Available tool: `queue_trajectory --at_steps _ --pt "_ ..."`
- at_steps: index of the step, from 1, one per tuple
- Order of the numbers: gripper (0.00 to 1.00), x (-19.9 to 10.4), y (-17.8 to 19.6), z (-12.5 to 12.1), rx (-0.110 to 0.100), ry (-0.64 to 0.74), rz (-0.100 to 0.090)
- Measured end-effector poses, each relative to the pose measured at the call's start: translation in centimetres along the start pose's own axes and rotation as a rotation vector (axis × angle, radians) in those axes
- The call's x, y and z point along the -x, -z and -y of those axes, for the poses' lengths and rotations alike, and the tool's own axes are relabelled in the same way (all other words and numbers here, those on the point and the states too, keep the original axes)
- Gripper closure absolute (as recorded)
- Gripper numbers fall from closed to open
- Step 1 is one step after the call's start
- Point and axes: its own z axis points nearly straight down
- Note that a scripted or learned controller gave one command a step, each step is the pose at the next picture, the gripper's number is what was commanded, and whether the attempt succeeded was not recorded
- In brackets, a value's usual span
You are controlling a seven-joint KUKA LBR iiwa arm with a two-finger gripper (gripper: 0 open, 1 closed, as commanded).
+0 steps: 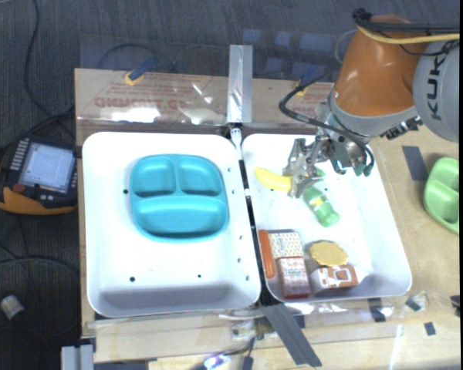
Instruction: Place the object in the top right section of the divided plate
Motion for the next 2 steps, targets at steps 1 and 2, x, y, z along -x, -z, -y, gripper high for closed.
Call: queue_trajectory --at_steps 1,2 --pt "1.0 -8.7 -8.3 3.8 -0.001 0.169 -0.004" --pt "1.0 -9.7 -5.3 5.1 -0.001 0.254 -0.001"
